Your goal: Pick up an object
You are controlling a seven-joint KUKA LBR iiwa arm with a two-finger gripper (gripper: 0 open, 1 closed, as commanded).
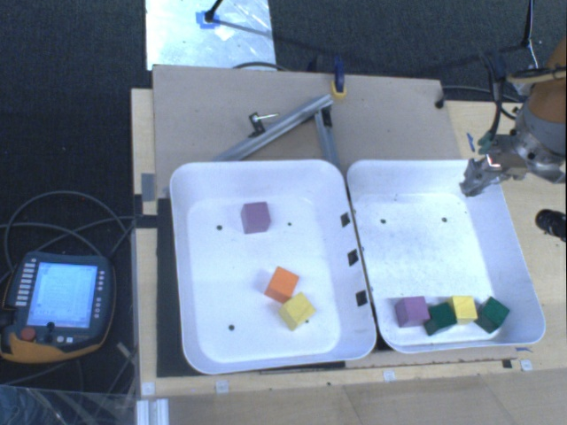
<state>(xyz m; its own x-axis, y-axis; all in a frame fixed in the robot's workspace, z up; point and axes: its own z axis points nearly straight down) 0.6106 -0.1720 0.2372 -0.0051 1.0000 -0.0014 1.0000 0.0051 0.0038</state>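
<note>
Gripper point(474, 182): right of frame, over right bin point(523, 264) rim; jaws' state: cannot tell.
Progress: nothing lifted; blocks untouched.

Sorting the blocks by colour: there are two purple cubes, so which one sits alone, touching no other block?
The purple cube in the left bin, lying apart from the orange and yellow blocks. The other purple cube, in the right bin, abuts a dark green block.
</note>
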